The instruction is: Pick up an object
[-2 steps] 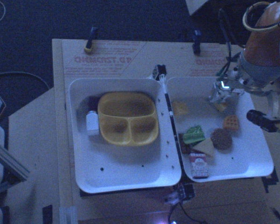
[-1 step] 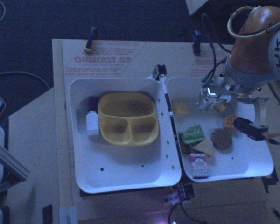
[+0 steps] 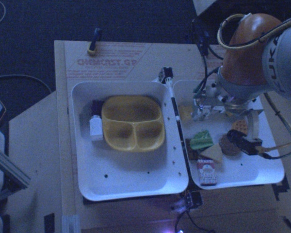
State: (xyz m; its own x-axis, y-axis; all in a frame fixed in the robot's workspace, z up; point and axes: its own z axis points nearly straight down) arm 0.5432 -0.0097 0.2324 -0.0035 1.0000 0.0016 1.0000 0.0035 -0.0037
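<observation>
Green object (image 3: 202,140) just below gripper (image 3: 202,111)

The arm's gripper (image 3: 203,109) hangs over the far left part of the right bin (image 3: 269,166), whose near half holds a green item (image 3: 202,140), a red packet (image 3: 206,172) and a round brown piece (image 3: 228,146), while the left bin (image 3: 82,130) carries a yellow divided tray (image 3: 133,122) with a small white bottle (image 3: 95,127) beside its left edge.

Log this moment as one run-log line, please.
arm: over right bin | gripper: low at far end, fingers unclear | left bin: yellow tray, white bottle | pick: unconfirmed
</observation>
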